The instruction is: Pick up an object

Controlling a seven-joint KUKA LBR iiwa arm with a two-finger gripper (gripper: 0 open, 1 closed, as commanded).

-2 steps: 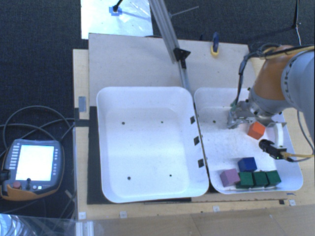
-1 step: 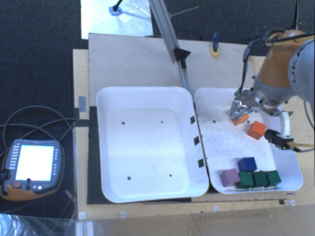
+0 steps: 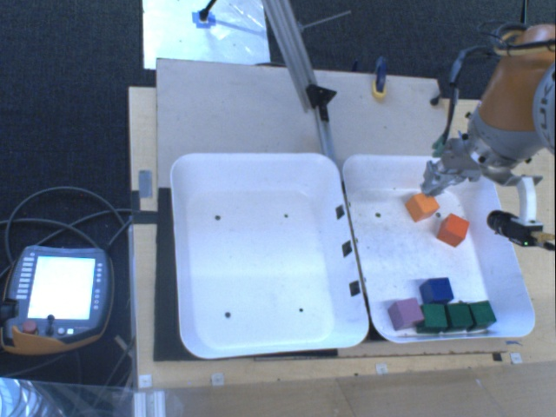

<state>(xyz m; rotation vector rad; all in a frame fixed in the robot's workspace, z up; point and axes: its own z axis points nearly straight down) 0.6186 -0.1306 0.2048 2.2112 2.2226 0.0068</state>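
Camera view is showing the arm reaching in from the right, its hand point(image 3: 437, 181) hanging over the far part of the right bin point(image 3: 382, 233), just beside a light orange block point(image 3: 422, 206); whether it is open or closed I cannot tell. A darker orange block point(image 3: 453, 229) is lying close by. Blue point(image 3: 436, 289), purple point(image 3: 405, 313) and green blocks point(image 3: 453, 316) are sitting along the near wall
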